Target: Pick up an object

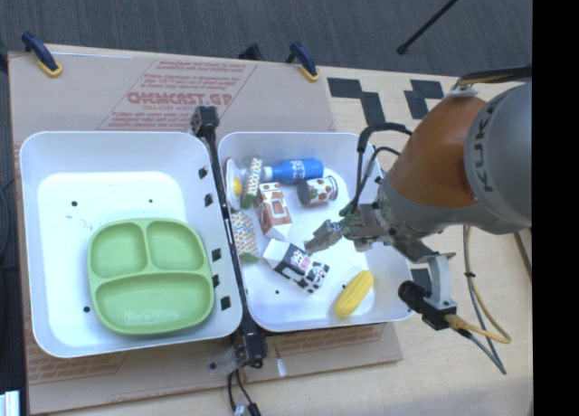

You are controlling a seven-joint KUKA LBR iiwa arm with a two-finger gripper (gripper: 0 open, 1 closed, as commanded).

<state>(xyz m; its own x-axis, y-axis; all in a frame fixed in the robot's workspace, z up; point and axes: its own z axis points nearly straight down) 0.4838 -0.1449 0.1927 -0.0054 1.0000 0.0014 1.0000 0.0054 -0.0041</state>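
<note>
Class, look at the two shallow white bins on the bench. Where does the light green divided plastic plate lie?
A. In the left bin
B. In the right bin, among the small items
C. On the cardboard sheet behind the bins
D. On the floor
A: the light green divided plastic plate lies flat in the left shallow white bin, while the blue bottle and the yellow corn cob toy sit in the right shallow white bin.

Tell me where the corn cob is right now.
The yellow corn cob lies in the right bin, near its front right corner, just right of the black-and-white carton and below the gripper.
</note>
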